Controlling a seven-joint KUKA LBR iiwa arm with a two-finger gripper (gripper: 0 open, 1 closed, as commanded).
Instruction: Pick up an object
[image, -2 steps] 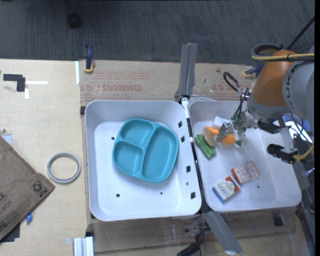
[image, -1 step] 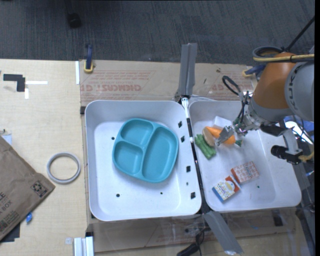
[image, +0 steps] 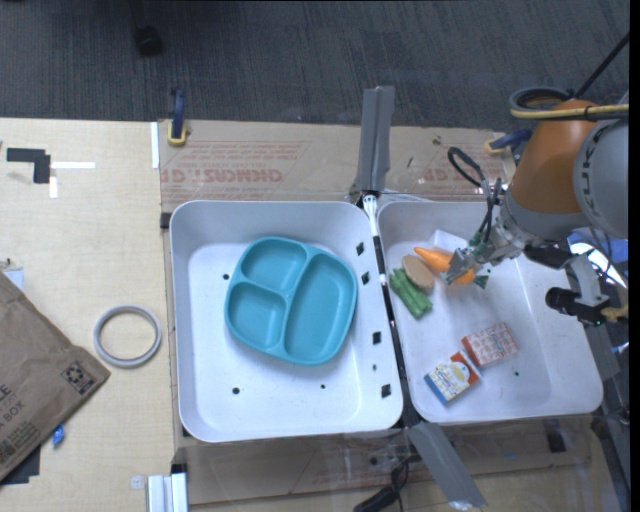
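Gripper (image: 468, 266): low in the right bin (image: 540, 395), at the right end of the carrot (image: 433, 258); finger state cannot be told, tips too small and blurred against the orange.
Carrot: lying flat near the bin's upper left, touching or just beside the gripper tip; not seen clearly between fingers, so not counted as held.
Risk of slip: likely if closing on the tapered end only; carrot could pivot or squirt out.
Risk of double grab: tan round piece (image: 417, 273) touching the carrot, green beans (image: 409, 293) just below; could be nudged or dragged along.
Risk of wall contact: divider (image: 379, 262) between the bins near these items; little room on that side.
Other things in right bin: red-and-white packet (image: 490, 344) and blue-and-yellow packet (image: 451, 379), well apart from the gripper, out of the way.
Left bin (image: 195, 330): blue divided plate (image: 291, 299), no bearing on this reach.
Bench: tape ring (image: 127, 334) and cardboard box (image: 35, 375) far left, clear of the arm.
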